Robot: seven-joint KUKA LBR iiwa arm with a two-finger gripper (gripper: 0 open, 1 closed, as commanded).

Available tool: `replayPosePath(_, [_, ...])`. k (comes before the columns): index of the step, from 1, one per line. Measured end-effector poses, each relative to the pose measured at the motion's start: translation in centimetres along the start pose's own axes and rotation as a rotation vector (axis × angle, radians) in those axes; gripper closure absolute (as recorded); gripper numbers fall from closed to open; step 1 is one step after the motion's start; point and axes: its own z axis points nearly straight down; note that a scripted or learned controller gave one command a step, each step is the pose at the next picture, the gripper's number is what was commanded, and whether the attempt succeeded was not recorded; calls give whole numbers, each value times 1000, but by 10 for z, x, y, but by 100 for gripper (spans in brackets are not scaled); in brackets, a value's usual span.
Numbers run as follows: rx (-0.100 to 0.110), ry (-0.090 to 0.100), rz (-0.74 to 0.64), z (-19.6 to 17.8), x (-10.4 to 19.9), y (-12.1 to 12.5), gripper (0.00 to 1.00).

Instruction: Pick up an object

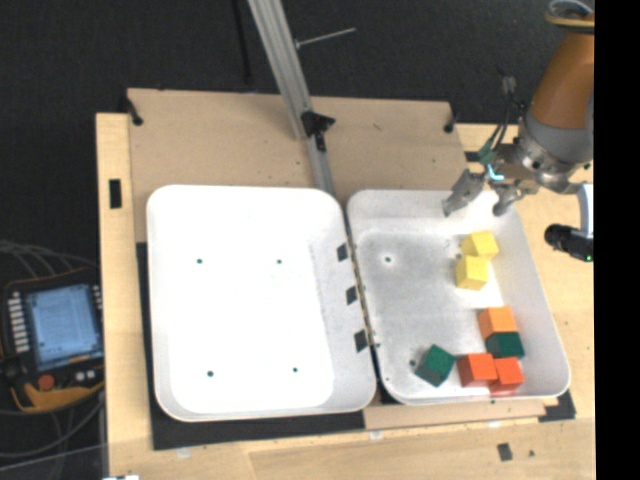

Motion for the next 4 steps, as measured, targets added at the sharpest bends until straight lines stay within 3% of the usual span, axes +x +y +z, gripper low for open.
replayPosePath(1, [-4, -4, -3, -4, -1, 1, 0])
replayPosePath(2, [0, -2, -4, 45, -2, 10, 0])
replayPosePath(3, [-12, -3, -7, 88, -1, 15, 0])
replayPosePath(4, [-6, -4, -9, 124, -2, 16, 0])
